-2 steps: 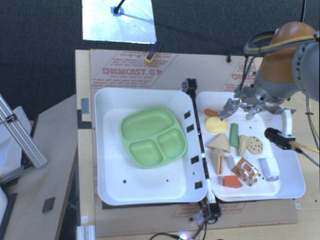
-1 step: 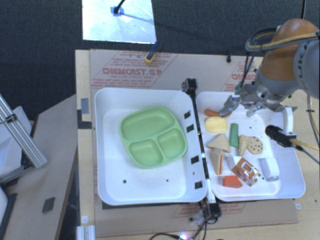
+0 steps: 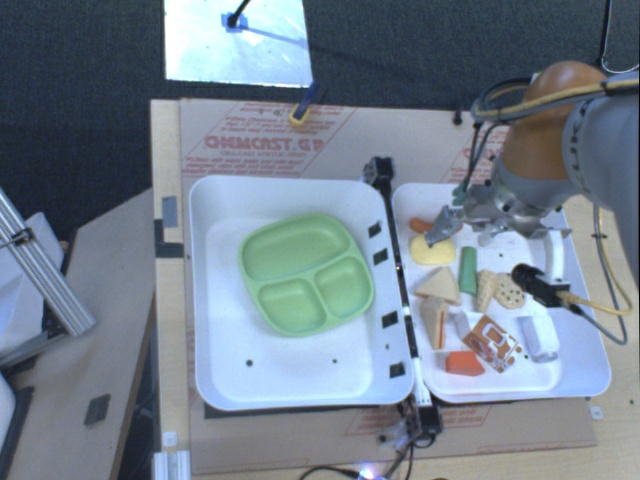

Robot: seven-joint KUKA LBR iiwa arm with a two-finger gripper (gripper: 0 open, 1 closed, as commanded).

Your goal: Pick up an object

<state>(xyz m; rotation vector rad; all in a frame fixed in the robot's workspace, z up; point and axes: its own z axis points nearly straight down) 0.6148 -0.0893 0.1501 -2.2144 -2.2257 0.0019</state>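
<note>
The right bin [image 3: 590, 368] holds several toy food pieces. My gripper [image 3: 443, 228] hangs low over the bin's far left part. Just left of it lies a small orange piece [image 3: 420, 225], and a yellow piece [image 3: 432, 253] sits right below it. I see nothing held in the gripper. Nearer the front lie a green stick [image 3: 467, 270], a tan triangular sandwich [image 3: 438, 284], a speckled cracker [image 3: 502, 292], an orange-and-white patterned box [image 3: 492, 341] and a red-orange block [image 3: 462, 363].
The left bin [image 3: 215, 368] holds a light green divided tray [image 3: 305, 273]. A black-clipped divider [image 3: 395, 278] runs between the bins. A white-grey piece [image 3: 541, 336] lies at the right bin's front right. The grey arm with its orange band [image 3: 545, 118] reaches in from the right.
</note>
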